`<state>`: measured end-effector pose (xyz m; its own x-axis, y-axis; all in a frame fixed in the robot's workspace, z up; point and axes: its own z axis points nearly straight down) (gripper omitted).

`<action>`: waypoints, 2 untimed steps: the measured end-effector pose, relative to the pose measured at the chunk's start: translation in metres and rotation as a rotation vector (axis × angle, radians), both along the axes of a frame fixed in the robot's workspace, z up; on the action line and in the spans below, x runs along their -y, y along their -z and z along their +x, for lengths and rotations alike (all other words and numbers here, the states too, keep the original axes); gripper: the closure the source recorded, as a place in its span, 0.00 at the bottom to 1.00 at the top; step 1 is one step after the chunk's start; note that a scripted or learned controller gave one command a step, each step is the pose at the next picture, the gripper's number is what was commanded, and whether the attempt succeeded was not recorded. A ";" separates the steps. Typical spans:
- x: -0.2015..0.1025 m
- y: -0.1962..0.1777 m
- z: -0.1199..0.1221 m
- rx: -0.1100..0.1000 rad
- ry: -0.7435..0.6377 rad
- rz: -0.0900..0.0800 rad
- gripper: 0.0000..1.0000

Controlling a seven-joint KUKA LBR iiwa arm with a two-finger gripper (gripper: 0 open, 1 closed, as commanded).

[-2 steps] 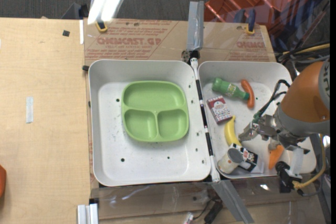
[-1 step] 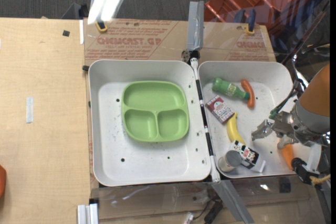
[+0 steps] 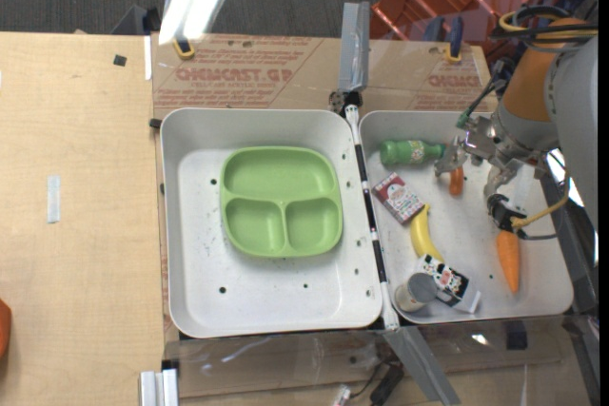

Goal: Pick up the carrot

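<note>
Orange carrot (image 3: 510, 262) lies in right bin (image 3: 552, 299) nr its right edge, toward the front corner, tip pointing front. End effector (image 3: 476, 168) sits over same bin's back-right part, fingers spread wide, nothing betw them; a small orange piece (image 3: 457, 182) just below its left finger. Green plate (image 3: 282, 201) in left bin (image 3: 190, 280); banana (image 3: 424, 235) and green bottle (image 3: 411, 151) in right bin's left half.

One fixed camera looks down at a slant over both white bins (image 3: 181, 204).

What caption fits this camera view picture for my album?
Robot claw hovers in the right bin above the carrot, near a banana and green bottle.
</note>
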<state>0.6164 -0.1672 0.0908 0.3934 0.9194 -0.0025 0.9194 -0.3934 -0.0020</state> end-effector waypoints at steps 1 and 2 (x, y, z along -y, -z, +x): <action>-0.001 -0.008 0.000 -0.003 -0.005 -0.002 1.00; -0.001 -0.008 0.000 -0.004 -0.005 -0.001 0.00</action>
<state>0.6163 -0.1662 0.0986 0.3892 0.9212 -0.0050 0.9212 -0.3892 -0.0048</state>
